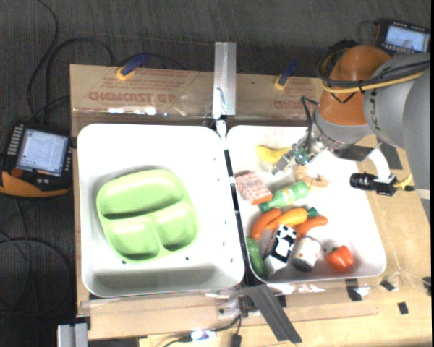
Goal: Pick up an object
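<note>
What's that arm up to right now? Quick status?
Gripper low in right bin, beside yellow banana. Nothing seen between fingers. Toys crowd the bin's near end; green tray sits in left bin.

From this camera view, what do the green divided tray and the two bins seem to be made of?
The green divided tray looks like molded plastic, matte: uniform color, rounded compartments. The left bin and right bin look like smooth white plastic with soft rounded rims, though the material is not certain.

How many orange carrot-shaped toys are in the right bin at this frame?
2. One carrot lies near the bin's left wall, below the pink box; the other lies right of it, mid-bin. The pile may hide more.
</note>
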Controlling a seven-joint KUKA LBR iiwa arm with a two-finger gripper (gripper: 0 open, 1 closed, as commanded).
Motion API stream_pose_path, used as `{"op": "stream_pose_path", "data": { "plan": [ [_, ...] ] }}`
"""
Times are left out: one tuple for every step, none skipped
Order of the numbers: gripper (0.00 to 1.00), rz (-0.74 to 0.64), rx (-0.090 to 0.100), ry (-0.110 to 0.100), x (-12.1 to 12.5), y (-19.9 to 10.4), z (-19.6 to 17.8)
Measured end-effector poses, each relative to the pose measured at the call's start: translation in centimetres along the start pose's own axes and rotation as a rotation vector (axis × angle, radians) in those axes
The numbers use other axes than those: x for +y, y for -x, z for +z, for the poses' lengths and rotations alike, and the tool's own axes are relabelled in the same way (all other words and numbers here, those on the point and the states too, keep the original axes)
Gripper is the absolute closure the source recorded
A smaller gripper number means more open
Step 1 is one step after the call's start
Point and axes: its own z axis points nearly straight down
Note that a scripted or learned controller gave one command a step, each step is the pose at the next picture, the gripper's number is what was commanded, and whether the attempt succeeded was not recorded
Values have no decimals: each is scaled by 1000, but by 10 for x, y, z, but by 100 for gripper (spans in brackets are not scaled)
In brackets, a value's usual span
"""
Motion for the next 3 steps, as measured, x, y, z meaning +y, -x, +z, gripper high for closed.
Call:
{"op": "stream_pose_path", "data": {
  "plan": [
    [100,1,0,3,1,0,-9],
    [100,157,6,-14,19,-5,-107],
    [100,225,4,-16,16,3,12]
  ]
}}
